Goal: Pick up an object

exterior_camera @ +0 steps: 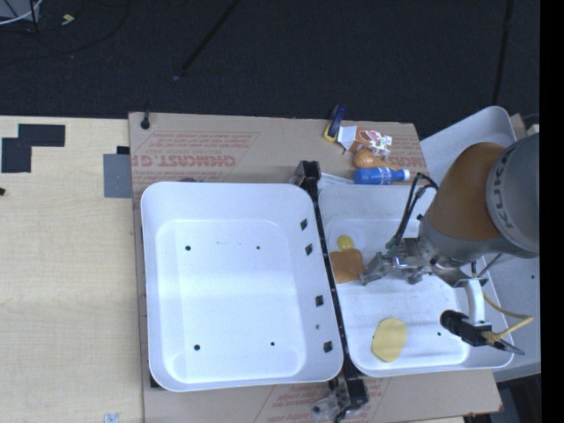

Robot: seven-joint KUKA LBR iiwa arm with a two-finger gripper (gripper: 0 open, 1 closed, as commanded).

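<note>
Fingers (366,275) on the gripper (381,270) reach leftward, low over the right bin, and their tips lie at the right edge of a brown block; whether they are parted or closed cannot be told at this slant, and nothing is seen clamped between them. Taking the scene from left to right: the left bin (159,236) has only its white floor on view. Across the black divider (322,263), the right bin (414,364) contains three items. The brown block (345,265) sits by the bin's left wall, with a small yellow piece (345,242) just above it and apart from it. A larger yellow object (389,339) lies nearer the front rim, well clear of the gripper. Behind the bin, on the cardboard sheet (220,152) covering the table, a blue bottle (381,176) lies on its side beside an orange item (367,158). The arm (480,201) occupies the right side. Assessment: the step in hand appears to be the approach or closing on the brown block, the likeliest target. Next move calls for a firm closure across the block, then a vertical lift; with the block so close to the wall, a slipped grasp is a fair risk.
</note>
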